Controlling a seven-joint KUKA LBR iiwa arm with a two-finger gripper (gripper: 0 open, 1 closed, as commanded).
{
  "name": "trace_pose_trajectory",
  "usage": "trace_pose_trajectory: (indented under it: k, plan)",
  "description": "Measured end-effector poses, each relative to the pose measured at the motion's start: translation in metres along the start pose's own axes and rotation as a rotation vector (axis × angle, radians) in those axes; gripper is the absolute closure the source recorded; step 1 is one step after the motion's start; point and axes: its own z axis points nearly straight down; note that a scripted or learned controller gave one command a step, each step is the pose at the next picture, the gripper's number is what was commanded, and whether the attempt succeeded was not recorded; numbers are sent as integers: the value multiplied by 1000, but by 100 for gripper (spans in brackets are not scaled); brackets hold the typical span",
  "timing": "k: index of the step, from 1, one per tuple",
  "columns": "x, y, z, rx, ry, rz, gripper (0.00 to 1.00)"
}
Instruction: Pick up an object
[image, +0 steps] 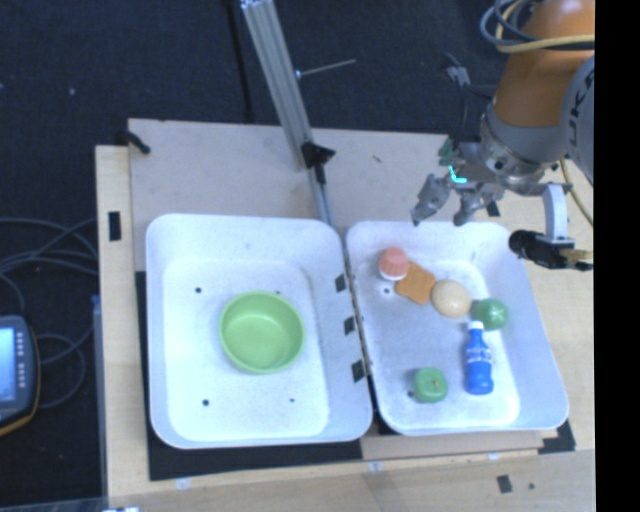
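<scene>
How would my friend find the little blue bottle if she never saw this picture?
Look at the right bin, the one holding several small things. Near its front right corner lies the blue bottle, its white cap pointing toward the back. It sits between two green fruits, and it is the only blue thing there.

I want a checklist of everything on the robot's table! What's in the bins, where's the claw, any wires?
Surface: wooden bench bearing left bin and right bin, side by side.
Job's things: right bin holds pink-topped piece, orange block, cream egg shape, green ball, blue bottle, green apple.
Clutter: green bowl in left bin.
Grippers: gripper above right bin's far edge, jaws open, holding nothing.
Cables: grey loops on floor, left.
Surroundings: metal pole; handheld screen.
</scene>
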Motion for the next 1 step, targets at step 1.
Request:
trace_pose_trajectory:
  k: [1]
  plan:
    - [0,0,0,0,0,0,0]
